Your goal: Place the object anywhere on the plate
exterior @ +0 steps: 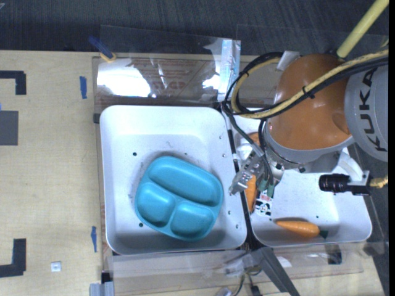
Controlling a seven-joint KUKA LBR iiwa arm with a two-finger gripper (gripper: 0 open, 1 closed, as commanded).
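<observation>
- Two white bins, side by side
- One blue plate with three compartments
- Two orange carrots, counting the one at the pincer

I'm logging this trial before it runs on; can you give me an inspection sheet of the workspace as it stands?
Surface: wooden bench bearing left bin and right bin.
Job's things: blue plate, three compartments, in the left bin; carrot lying in the right bin; a second orange piece at the tool.
Clutter: nothing seen.
Grippers: tool over the wall between the bins.
Cables: black cables looping by the wrist; yellow hose above.
Surroundings: blue tape marks and black markings on the bench.
</observation>
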